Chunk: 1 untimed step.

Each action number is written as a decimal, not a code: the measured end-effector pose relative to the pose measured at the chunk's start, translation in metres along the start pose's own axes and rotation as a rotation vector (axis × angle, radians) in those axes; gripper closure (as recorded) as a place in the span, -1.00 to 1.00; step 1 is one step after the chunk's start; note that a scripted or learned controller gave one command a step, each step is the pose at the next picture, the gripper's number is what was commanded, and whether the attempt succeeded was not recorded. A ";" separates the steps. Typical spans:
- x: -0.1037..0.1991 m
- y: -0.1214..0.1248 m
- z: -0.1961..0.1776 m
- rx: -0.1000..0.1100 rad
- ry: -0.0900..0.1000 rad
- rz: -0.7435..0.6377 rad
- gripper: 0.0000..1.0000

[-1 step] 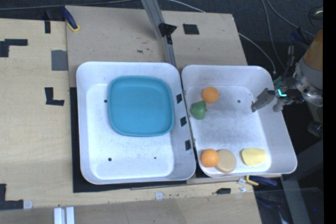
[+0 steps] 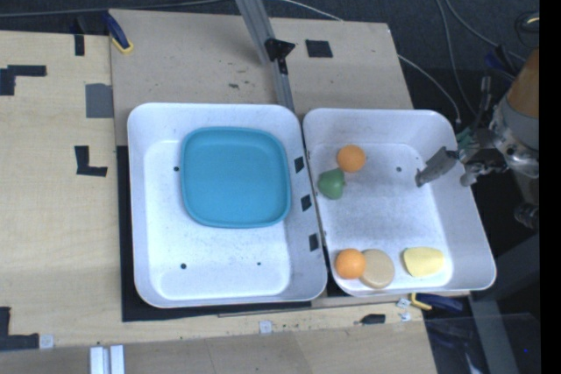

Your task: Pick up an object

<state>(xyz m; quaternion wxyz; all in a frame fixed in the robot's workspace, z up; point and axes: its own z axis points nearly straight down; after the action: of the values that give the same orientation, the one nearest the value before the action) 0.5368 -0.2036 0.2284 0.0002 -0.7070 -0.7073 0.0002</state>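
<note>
Jaws right of orange ball (image 2: 351,158)

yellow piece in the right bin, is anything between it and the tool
Nothing visible does. The tool hangs over the right bin's right rim, and the bare bin floor lies between it and the yellow piece at the front.

The arm (image 2: 526,114) was cut off by the right edge. The gripper (image 2: 447,164) was too small and blurred to read. The orange ball (image 2: 350,264) partly hid behind the beige disc (image 2: 379,268).
</note>
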 end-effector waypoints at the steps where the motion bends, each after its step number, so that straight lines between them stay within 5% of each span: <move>1: 0.001 0.001 0.042 0.003 0.001 0.000 -1.00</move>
<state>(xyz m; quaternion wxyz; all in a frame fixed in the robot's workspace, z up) 0.5373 -0.2024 0.1860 0.0018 -0.7069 -0.7073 0.0010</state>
